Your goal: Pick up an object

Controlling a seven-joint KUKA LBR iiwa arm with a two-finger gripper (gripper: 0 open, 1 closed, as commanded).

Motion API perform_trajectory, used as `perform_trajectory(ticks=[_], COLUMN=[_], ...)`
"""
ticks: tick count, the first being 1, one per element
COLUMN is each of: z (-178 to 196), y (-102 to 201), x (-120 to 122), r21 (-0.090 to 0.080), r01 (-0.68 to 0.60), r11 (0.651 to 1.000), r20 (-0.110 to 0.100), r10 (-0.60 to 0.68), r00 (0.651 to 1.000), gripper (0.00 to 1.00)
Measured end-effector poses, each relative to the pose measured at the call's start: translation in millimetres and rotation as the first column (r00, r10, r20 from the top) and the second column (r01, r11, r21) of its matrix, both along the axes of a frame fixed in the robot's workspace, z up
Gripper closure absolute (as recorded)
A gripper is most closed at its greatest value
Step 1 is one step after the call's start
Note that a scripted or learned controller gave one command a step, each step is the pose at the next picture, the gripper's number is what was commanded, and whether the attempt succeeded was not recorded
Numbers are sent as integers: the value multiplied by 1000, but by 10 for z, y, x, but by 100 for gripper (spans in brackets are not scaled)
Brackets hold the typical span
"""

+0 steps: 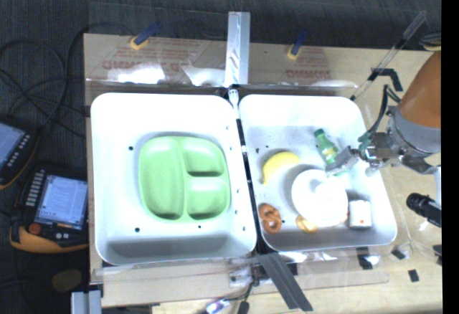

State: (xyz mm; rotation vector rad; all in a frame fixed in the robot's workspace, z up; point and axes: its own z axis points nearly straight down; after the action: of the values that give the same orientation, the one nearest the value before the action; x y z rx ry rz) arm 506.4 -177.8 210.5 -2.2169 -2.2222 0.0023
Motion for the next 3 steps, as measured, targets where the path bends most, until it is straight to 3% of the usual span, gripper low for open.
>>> perform_trajectory(ticks=[1,2,3], z=[358,-742,-42], y=[-75,330,-177], x=[-91,475,471], r21=[-2,-3,-5], r01=[214,545,563], r11=[977,839,826], r20=[2,-2,1], r10=[-214,-545,-563], r00=[977,839,826], gripper=[0,0,0])
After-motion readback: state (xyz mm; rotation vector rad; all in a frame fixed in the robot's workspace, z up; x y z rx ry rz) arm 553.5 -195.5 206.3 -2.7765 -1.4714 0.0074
